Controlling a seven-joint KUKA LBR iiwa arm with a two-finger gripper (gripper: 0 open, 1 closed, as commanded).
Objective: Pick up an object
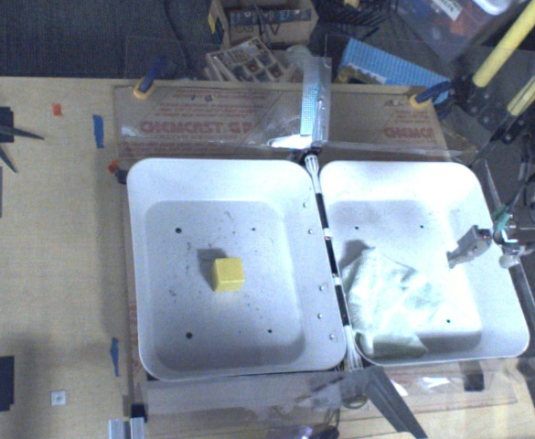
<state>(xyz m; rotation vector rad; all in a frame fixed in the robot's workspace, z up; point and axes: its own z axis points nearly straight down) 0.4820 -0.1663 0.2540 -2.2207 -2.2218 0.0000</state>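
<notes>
I see block (229,273) mid-left bin (157,190) | cloth (388,300) lower-left of right bin (404,176) | pincer (468,245) right edge, can't tell its state | I'd centre over block, descend straight.

One camera looks down at a slant from above the bench (48,245), seeing both white bins (157,190) whole, cluttered floor beyond.
</notes>
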